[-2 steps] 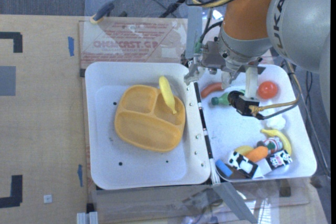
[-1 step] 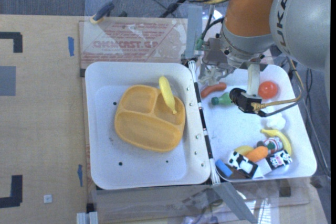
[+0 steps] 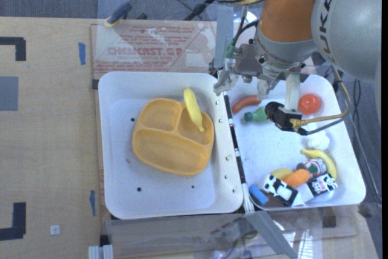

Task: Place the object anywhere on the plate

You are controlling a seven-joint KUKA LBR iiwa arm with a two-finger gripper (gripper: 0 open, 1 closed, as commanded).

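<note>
Camera view: yellow toy (image 3: 194,109) lying on plate (image 3: 163,151)

Bare white floor all around the plate in left bin (image 3: 115,106). Long axis of yellow toy from far to near, slanted slightly right, across plate's far-right rim. Gripper (image 3: 233,79) above far end of divider, near the toy but apart; open or closed, cannot tell. Pale wooden bench (image 3: 48,130) beside
</note>
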